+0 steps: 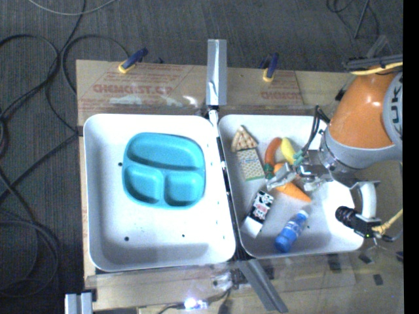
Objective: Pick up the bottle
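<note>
Bottle: the blue bottle (pixel 291 231) lay on its side near the front edge of the right bin (pixel 340 237), tilted, cap end toward the upper right. Nothing gripped it.

Neighbours: a small black-and-white carton (pixel 260 210) sat just to its left; an orange wedge-shaped piece (pixel 292 191) sat just above it, close to the cap end.

Claw: the claw (pixel 302 171) hung over the clutter in the middle of the right bin, near an orange and yellow toy (pixel 281 150). You could not tell from this view whether it was spread or pressed together.

Arm pose: the arm (pixel 363 123) reached in from the right, orange band above the wrist, bent down over the bin's upper right part. The claw stood apart from the bottle, toward the bin's back.

Left bin: it held a blue divided tray (pixel 165 169), well apart from the work.

Step in hand, as judged: you were at the approach, bottle not yet taken.

How to do it well: bring the claw toward the front of the bin, centre it over the bottle's body, turn the wrist so the fingers close across the narrow width, and come straight down clear of the carton and the orange wedge.

Risk: a round bottle on a smooth bin floor looked likely to roll away from an off-centre pinch.
</note>
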Controlling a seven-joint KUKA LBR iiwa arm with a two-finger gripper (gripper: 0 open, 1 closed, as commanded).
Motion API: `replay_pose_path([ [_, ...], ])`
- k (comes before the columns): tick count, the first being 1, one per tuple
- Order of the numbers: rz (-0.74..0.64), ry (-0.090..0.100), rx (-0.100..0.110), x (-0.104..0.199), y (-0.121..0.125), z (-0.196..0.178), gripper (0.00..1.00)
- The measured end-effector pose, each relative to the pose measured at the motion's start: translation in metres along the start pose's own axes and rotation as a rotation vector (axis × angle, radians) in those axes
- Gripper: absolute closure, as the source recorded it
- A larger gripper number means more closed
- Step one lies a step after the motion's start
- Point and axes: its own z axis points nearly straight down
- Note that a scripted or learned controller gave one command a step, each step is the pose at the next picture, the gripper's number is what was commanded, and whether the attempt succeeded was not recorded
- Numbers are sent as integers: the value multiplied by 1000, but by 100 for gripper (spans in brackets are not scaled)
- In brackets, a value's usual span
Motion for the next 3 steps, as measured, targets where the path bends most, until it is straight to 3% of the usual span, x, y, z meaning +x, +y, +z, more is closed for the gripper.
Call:
replay_pose_path([
  [1,-25,1,-15,-7,-20,85,0],
  [2,-53,12,-44,-48,-7,95,0],
  [3,-111,5,-53,-51,-5,95,0],
])
